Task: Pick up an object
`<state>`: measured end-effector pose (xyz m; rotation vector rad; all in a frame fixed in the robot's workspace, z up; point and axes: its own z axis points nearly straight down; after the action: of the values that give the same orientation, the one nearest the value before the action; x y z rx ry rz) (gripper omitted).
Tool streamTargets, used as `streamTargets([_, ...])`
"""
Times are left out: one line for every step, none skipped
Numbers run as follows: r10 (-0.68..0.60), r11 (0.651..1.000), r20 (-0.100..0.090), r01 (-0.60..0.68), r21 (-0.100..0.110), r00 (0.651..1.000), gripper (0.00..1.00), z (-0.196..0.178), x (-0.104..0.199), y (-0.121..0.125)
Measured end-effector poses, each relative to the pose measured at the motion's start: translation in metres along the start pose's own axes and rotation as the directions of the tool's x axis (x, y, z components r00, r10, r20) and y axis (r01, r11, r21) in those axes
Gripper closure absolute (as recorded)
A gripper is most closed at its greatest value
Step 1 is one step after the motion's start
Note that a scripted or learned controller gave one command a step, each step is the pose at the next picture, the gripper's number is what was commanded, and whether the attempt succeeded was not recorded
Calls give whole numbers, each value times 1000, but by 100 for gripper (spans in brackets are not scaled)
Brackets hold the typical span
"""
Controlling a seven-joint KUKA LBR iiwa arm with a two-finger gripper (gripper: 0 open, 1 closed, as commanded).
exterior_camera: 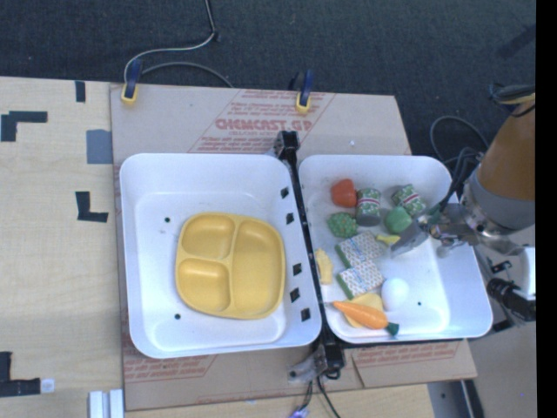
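We see two white bins sitting side by side on the bench. The left bin has a yellow tray with three sections lying in it. The right bin is full of small toy foods. The arm comes in from the right, and its gripper is low over the right bin, near the middle of the toys. Its tip is just beside a round green toy and a checkered block. We cannot tell if the fingers are open or closed, because they look grey and blurry here, and we cannot tell if anything sits between them. Near the gripper we also see a red toy at the far side of the bin, a bumpy green toy next to it, and two little cans close together. Closer to us lie a second checkered block, a white egg, and an orange carrot resting on a yellow piece. All the toys look like they are lying on the bin floor. So we think the picking job is not done yet. The arm has reached the toys, but grabbing one and lifting it up are left to do.
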<state>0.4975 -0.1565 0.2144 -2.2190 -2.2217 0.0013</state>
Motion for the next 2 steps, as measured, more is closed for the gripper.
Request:
streamTargets([2, 1000, 2, -2, -16, 1000, 0, 120, 37, 24])
streamTargets([5, 1000, 9, -5, -6, 1000, 0, 127, 54, 34])
